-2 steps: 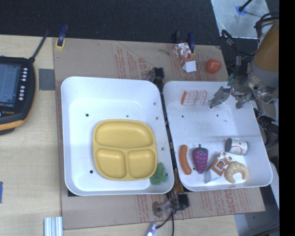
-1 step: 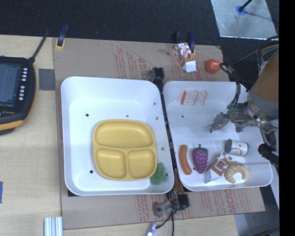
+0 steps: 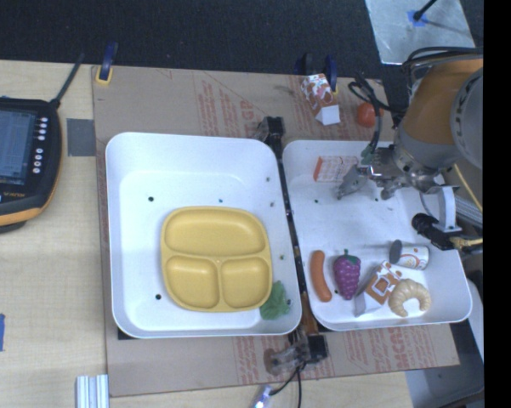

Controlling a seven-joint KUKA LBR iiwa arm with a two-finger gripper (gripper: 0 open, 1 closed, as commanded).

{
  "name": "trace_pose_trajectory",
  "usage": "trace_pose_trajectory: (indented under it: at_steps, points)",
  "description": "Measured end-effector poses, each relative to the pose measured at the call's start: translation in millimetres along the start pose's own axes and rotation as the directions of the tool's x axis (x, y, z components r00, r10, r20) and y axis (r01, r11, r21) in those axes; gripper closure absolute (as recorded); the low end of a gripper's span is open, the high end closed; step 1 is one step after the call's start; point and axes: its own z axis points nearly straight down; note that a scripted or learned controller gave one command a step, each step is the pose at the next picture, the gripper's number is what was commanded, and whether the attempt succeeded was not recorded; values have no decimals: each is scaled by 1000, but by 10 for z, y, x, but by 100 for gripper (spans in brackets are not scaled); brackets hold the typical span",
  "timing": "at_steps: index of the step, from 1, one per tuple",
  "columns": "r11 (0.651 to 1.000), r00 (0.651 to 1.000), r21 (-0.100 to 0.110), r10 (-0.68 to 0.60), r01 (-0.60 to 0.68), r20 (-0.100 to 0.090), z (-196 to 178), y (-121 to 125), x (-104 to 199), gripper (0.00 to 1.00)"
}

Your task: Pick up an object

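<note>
Arm [image 3: 446, 100] cut off (right edge), hand [image 3: 370, 181] blurred

The arm [image 3: 446, 109] is a bulky rounded thing, grey shell with a broad orange band above the wrist, black cables looping over it, ending in small grey metal jaws.
</note>
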Motion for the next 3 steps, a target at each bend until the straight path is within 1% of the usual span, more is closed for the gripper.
trace_pose_trajectory:
  at_steps: [1, 2, 3]
  points:
    - [1000, 1000, 1, 1, -1, 0, 26, -812, -57, 0]
    - [1000, 1000, -3, 1, -1, -1, 49, 272, 212, 0]
    - [1000, 1000, -2, 3, -3, 1, 242, 324, -356, 0]
